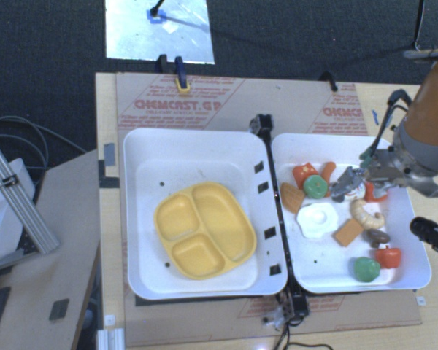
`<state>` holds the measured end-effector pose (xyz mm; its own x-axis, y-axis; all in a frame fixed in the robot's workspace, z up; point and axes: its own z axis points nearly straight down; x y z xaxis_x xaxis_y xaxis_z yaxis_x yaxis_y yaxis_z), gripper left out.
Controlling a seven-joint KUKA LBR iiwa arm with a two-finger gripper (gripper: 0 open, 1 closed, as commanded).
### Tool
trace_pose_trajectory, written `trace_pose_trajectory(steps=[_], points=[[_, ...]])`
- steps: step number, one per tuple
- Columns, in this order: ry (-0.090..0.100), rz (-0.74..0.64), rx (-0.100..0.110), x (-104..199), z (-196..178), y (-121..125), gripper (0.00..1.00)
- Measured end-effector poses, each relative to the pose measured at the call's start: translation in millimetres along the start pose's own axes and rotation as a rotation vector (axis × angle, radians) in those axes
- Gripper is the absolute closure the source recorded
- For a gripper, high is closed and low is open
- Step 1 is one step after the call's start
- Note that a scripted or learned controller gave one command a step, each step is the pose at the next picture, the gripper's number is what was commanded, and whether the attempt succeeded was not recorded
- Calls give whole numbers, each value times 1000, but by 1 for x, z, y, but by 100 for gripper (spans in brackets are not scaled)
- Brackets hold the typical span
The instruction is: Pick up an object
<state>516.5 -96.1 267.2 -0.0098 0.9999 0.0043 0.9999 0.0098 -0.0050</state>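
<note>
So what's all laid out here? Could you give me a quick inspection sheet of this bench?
Surface: bench covered with printed board, bearing two white bins side by side.
Job's things: right bin holds toy food, including a fried egg, green balls, an orange block and a red piece.
Clutter: yellow divided tray in the left bin.
Grippers: end effector low over the right bin's food; grip unclear.
Cables: on the floor at left; one at the bench's front edge.
Surroundings: dark carpet, shiny sheet behind.
</note>
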Motion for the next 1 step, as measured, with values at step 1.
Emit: trace_pose_trajectory(steps=[1], points=[[-4,7,-7,-5,-1,3,0]])
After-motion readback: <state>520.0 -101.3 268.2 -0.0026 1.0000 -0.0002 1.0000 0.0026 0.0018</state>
